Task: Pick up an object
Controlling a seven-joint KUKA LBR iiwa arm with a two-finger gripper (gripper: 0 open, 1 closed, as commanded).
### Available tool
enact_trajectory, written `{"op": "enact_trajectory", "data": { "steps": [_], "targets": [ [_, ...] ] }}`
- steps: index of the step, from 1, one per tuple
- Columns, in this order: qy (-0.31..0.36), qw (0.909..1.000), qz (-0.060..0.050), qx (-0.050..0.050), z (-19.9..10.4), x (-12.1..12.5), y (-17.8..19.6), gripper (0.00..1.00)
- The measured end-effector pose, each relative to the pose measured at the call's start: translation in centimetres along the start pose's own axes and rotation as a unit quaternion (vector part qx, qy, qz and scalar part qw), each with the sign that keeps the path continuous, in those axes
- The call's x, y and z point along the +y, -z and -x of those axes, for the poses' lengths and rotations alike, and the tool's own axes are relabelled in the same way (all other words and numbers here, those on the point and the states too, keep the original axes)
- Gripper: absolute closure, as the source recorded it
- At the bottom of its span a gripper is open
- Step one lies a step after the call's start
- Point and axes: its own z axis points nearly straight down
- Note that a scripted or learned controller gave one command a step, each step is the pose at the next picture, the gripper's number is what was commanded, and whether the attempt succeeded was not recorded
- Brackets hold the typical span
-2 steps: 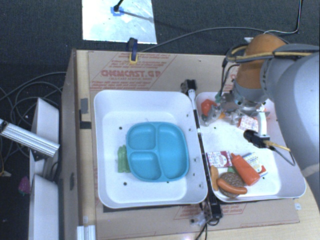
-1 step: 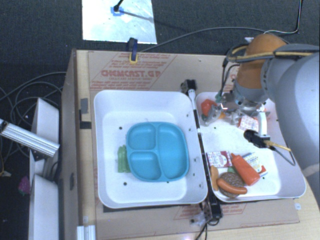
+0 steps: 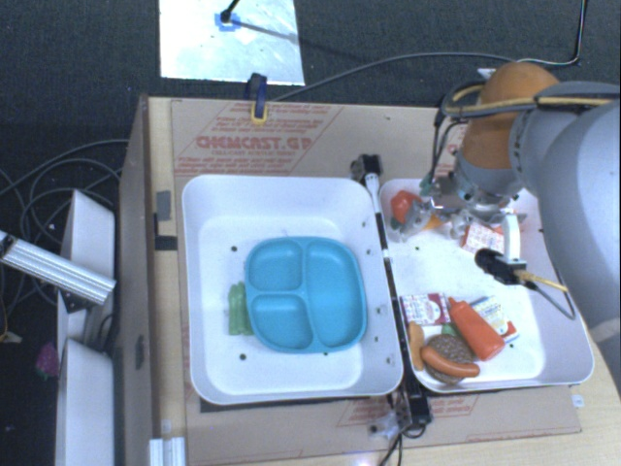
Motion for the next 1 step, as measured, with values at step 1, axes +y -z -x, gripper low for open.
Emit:
{"op": "enact_trajectory", "data": {
  "steps": [1],
  "targets": [
    [0.002,1.0,-0.003,0.004,-0.4,-0.05,1.04,1.0]
  ]
}}
